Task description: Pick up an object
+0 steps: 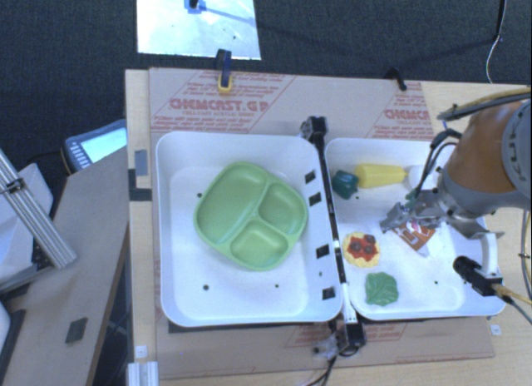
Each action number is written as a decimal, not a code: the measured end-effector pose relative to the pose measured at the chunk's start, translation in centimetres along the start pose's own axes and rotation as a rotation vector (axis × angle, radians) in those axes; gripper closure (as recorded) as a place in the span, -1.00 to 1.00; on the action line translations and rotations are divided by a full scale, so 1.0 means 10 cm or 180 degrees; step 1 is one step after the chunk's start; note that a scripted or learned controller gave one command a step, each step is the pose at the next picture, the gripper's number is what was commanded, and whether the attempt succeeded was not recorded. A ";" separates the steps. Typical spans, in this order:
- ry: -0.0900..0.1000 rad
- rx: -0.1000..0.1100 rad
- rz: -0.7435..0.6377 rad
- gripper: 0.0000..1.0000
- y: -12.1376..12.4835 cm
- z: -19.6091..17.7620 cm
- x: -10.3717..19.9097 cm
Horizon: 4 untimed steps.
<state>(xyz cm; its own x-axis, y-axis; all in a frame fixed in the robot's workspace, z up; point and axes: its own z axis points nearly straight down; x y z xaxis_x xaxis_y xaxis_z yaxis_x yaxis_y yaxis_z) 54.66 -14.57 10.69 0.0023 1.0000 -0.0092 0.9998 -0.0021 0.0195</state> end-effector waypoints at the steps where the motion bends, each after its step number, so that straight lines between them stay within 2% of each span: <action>1: -0.0015 -0.0022 0.0002 1.00 0.02 -0.10 -0.01; 2: 0.0024 0.0045 -0.0011 1.00 0.02 -0.54 -0.06; 4: 0.0023 0.0040 -0.0022 1.00 0.06 -1.52 -0.04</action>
<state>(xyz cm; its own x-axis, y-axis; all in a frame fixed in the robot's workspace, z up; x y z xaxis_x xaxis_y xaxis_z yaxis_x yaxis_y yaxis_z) 54.93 -14.78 25.89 -0.0047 1.0000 -0.0019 1.0000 0.0048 0.0069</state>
